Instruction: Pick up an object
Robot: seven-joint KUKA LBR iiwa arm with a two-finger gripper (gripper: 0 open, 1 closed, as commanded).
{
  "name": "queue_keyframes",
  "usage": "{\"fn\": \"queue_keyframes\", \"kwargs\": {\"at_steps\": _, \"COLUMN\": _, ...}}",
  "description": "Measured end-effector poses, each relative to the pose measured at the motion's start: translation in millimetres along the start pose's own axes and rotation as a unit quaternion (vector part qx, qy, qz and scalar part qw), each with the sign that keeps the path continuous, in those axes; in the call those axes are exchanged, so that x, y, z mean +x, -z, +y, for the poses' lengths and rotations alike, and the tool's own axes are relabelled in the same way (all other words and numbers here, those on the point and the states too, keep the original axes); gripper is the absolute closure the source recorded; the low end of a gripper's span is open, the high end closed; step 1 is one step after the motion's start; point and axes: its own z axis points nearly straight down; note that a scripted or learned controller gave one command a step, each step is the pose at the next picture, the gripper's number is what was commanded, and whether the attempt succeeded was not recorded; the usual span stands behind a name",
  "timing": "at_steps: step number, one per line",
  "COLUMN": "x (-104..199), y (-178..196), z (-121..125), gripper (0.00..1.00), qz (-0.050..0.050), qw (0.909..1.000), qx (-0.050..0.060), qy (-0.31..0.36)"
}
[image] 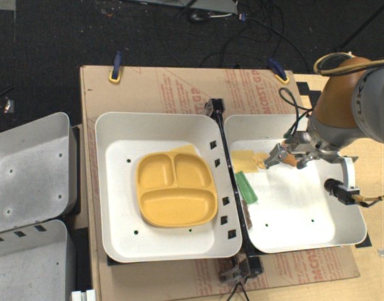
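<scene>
Gripper: we see our gripper (276, 157) low over the right bin (304, 231), reaching in from the right with the arm (348, 105) above it.
Jaws: we cannot tell whether they are spread or closed; the view is too small and cluttered there.
Nearest object: a flat pale yellow piece (245, 162) lies just ahead of the jaws, toward the divider between the bins.
Second object: a green block (246, 187) lies ahead of the jaws and nearer the camera, beside the divider.
Left bin: the left bin (116, 231) holds a yellow divided tray (176, 190), well beyond the jaws.
Step in hand: we judge this as closing in on the yellow piece.
Doing it well: we should centre the piece between the jaws, descend fully since it lies flat, and confirm a grip before lifting.
</scene>
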Motion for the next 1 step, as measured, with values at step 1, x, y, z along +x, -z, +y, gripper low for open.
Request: {"fn": "queue_keyframes", "kwargs": {"at_steps": 1, "x": -0.6, "y": 14.7, "z": 2.0, "gripper": 1.00, "qz": -0.001, "qw": 1.0000, "qx": -0.004, "qy": 0.000}}
